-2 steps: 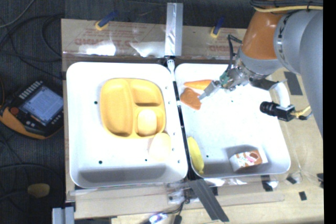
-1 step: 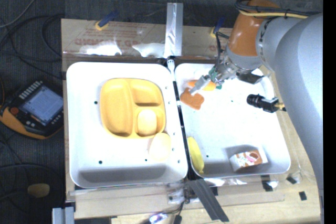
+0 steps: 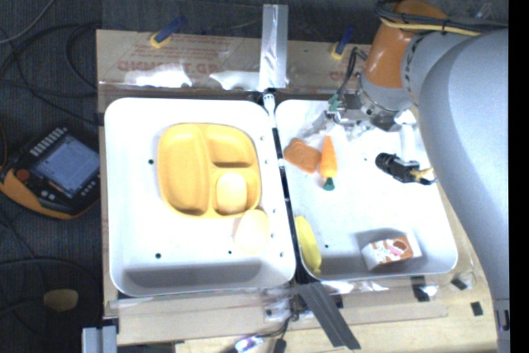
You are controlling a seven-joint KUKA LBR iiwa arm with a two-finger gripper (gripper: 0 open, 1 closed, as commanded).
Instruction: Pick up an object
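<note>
- Bins: two shallow white bins side by side, the left bin point(image 3: 132, 178) and the right bin point(image 3: 364, 202).
- Left bin contents, two items: one divided yellow tray point(image 3: 186, 169) near the middle, and one pale cream piece point(image 3: 250, 229) against the tray's near right corner.
- Right bin contents, four items: one carrot point(image 3: 329, 159), one orange block point(image 3: 302, 155), one banana point(image 3: 307, 245) and one small carton point(image 3: 387, 250).
- Carrot: lies flat in the far left part of the right bin, just right of the orange block. Its long axis runs almost straight from the far wall toward the near wall. The thick orange end points away, toward the gripper, and the small green tip points to the near side.
- Banana: lies lengthwise along the right bin's left wall, near the front corner.
- Carton: white and orange-red, close to the front right corner, well apart from the carrot.
- Gripper point(image 3: 339, 116): one, hanging over the far left corner of the right bin, just beyond the carrot's thick end. How wide it stands cannot be made out from here, and nothing is seen held in it.
</note>
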